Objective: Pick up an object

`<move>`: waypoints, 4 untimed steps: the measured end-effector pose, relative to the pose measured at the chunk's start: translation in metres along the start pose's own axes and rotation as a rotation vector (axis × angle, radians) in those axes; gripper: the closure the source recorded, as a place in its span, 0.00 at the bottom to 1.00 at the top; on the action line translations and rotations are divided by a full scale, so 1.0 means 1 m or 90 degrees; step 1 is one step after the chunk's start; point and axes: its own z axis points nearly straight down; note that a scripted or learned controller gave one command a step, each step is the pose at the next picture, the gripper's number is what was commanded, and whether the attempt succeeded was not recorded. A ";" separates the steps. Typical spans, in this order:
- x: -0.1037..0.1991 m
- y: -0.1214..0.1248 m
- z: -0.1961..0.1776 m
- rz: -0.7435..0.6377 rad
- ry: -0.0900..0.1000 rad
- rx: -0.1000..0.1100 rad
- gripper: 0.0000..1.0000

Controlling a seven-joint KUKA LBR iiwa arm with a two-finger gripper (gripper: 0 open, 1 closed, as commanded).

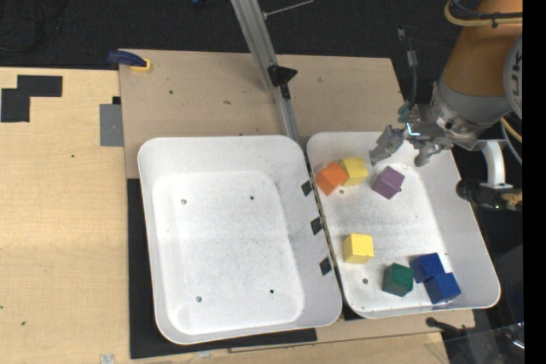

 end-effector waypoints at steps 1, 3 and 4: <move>0.000 0.000 0.000 0.001 0.000 0.000 0.00; -0.013 0.003 0.101 0.001 -0.001 0.001 0.00; -0.015 0.010 0.111 0.003 -0.006 -0.018 0.00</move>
